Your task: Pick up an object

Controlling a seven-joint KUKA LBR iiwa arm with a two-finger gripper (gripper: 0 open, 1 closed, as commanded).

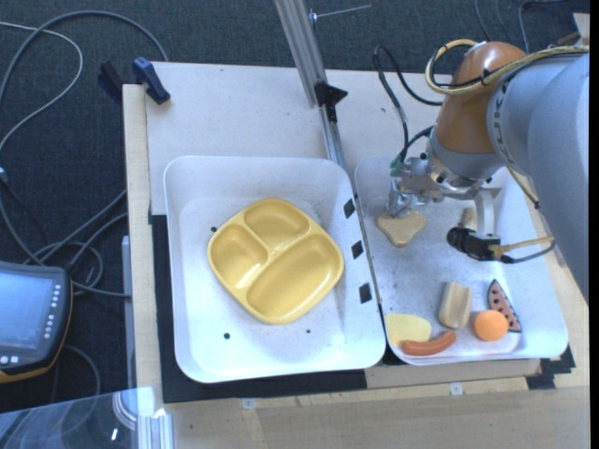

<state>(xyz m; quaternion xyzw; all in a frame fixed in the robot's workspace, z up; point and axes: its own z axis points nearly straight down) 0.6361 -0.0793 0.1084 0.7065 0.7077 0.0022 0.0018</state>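
So the tool (404,199) is seen parked low in the right-hand bin (538,279), right over the top edge of a tan bread-slice toy (401,228). Whether anything is actually pinched can't be told from up here, since the wrist blocks the tip, so no grasp is claimed.

Biggest stuff first: the desk (234,110) is topped by two white bins. The left bin (187,251) is taken up by a yellow divided plate (274,260), sat a bit rotated, probably just dropped in as a spare target. The grey arm (524,92) is reached in from the right, bent down steeply, which is likely why the tool lands near the bin's upper left corner.

The smaller things are bunched along the right bin's bottom edge: a tan wooden block (454,304), a yellow slice (408,326), a red sausage (428,345) touching it, an orange ball (489,325) and a watermelon wedge (500,302) just beside it.

The bread slice is laid flat, apart from that cluster. Its long axis is judged to run roughly upper left to lower right, wider end toward the tool.
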